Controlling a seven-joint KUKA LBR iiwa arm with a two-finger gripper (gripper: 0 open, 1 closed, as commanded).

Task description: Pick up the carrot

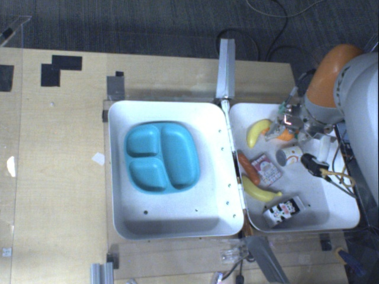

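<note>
The carrot lies at the left edge of the right bin, while the gripper hovers near the far edge, so it must next move toward the carrot.

Plastic bins on a pale wooden bench

Both white bins look like smooth, slightly glossy plastic, and the blue divided tray shows a soft sheen of the same kind. The bench is light, matt wood grain. A brushed metal bar stands between the bins. The carrot looks matt orange; the bananas seem smooth, waxy plastic. The floor is dark, ribbed carpet.
</note>
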